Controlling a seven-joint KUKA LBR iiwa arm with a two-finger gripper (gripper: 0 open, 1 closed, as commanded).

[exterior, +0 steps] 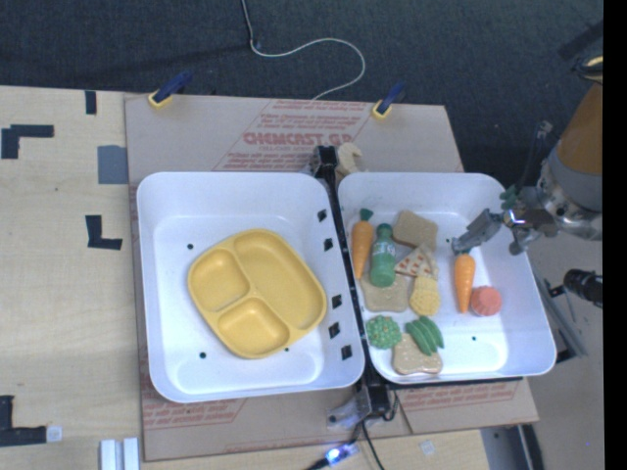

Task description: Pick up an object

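Observation:
My gripper hangs over the right part of the right bin, reaching in from the right. Its fingers are spread open with nothing between them. Just below it lies an orange carrot, and a red round fruit sits beside that. Further left in the same bin are a second carrot, a green bottle, a brown bread piece, a pizza slice, a corn cob, a broccoli and a pea pod.
A yellow divided plate lies in the left bin. The two bins meet at a raised rim. Both stand on a cardboard sheet held by clamps, with a white cable behind it.

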